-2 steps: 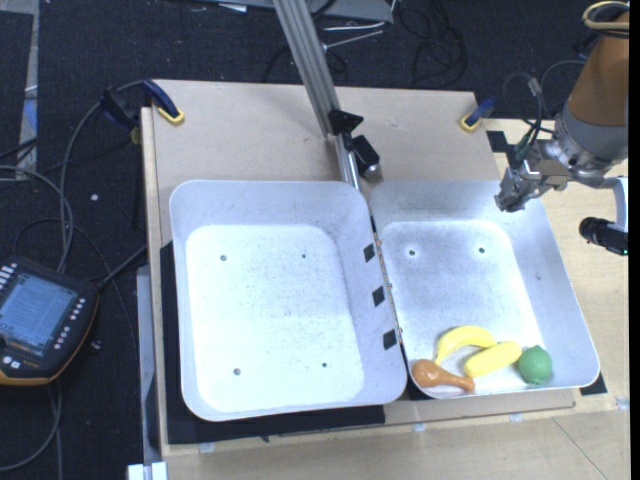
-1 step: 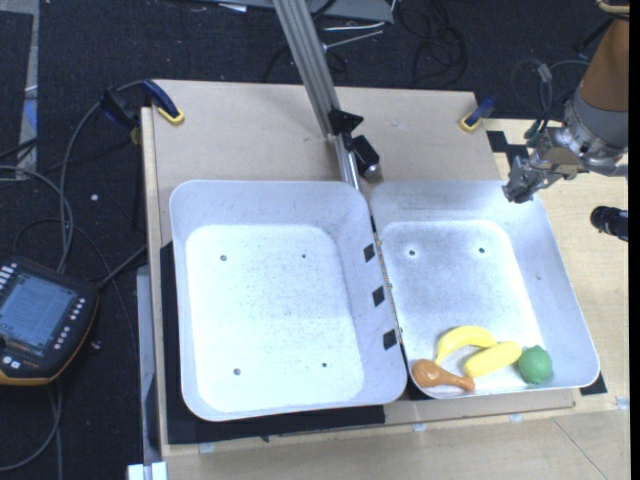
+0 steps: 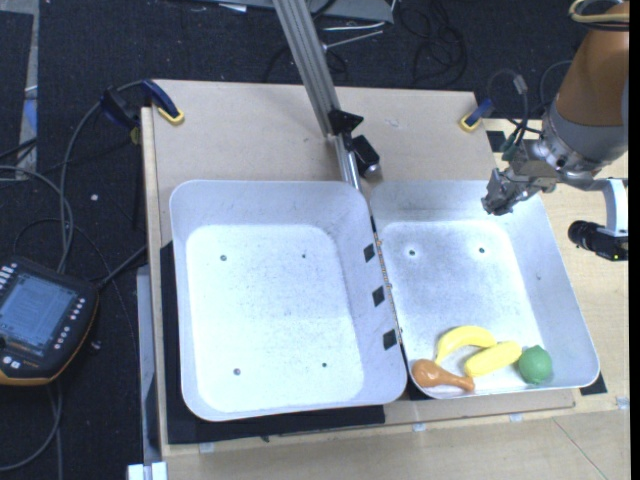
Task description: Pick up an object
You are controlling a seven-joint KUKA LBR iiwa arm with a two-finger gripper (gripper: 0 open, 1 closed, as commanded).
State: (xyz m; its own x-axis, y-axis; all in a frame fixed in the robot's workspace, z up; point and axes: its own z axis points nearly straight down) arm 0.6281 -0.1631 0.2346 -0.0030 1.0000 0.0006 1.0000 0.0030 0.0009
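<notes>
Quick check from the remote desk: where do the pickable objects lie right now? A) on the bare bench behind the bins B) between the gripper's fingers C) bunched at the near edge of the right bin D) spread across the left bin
C: the yellow banana, yellow piece, green ball and orange piece cluster at the right bin's near edge, far from the gripper.

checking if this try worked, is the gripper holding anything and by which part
Nothing is held. The gripper hangs over the far edge of the right bin, while the banana, green ball and orange piece lie at its near edge.
</notes>
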